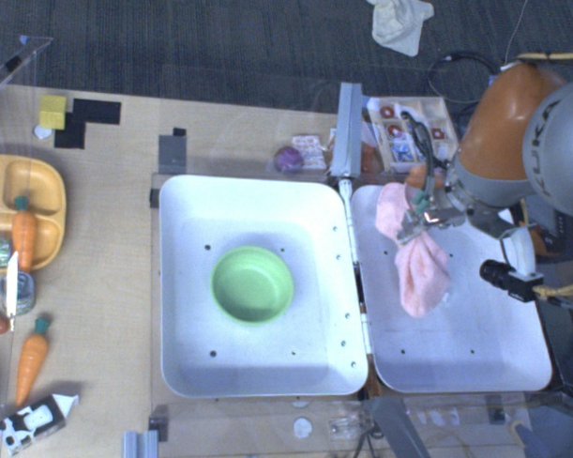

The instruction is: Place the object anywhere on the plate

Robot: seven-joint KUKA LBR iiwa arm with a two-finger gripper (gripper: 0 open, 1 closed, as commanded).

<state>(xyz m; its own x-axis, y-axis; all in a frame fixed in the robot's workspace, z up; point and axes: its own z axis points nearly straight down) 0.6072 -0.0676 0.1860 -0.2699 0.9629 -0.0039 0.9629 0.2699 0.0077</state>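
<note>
I see the pale wooden surface (107, 264) carrying two shallow white bins side by side. The left bin (183, 361) holds a green plate (253, 284), really a shallow round dish, sitting near its middle. The right bin (479, 352) holds the pink cloth (418, 266), which runs from the bin's upper left corner down toward its centre in a crumpled, elongated shape.

My arm (529, 129) comes in from the right, grey with its orange band showing near the top of the view. The fingers (421, 221) sit right on the upper part of the cloth, and the fabric looks bunched up at them. I read them as closed on the cloth, with pink fabric pinched at their tips and the rest hanging or trailing below toward the bin floor. The cloth is well apart from the plate, separated by the divider between the bins.

To the far left, I see a yellow tray (44, 182) and toy carrots (29, 360). A small purple object (288, 159) lies behind the left bin.
</note>
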